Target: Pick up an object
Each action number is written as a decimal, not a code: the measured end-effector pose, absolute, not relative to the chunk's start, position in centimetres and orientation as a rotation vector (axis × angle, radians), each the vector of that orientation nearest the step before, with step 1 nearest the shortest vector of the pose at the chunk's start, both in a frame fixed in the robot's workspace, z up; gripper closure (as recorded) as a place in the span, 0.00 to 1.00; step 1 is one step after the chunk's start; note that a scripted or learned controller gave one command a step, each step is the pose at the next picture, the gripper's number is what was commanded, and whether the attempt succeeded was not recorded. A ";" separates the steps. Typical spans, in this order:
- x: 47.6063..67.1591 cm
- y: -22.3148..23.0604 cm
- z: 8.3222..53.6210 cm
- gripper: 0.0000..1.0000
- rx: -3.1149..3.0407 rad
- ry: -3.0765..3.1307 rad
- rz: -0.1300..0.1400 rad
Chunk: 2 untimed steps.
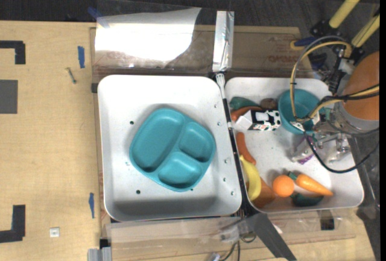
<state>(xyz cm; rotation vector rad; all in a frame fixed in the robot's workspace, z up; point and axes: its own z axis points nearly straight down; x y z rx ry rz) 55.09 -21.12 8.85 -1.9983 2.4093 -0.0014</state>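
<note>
The right bin (353, 196) holds several toys. A teal cup (297, 110) stands near its back. Beside the cup lies a black-and-white cow-patterned toy (265, 119). An orange ball (283, 185) and a carrot (312, 184) lie near the front edge, and a yellow banana (250, 175) rests against the left wall. My gripper (318, 146) hangs low over the bin's right half, just in front of the cup, with cables looping around it. A small purple bit (305, 158) shows beside it.
A teal divided plate (173, 147) lies in the left bin (114, 103). A crumpled clear plastic sheet (148, 40) sits behind that bin. An orange-red toy (241, 144) and a dark teal piece (241, 103) lie along the right bin's left side.
</note>
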 end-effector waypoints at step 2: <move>53.5 -17.3 22.5 1.00 -2.032 2.381 -0.019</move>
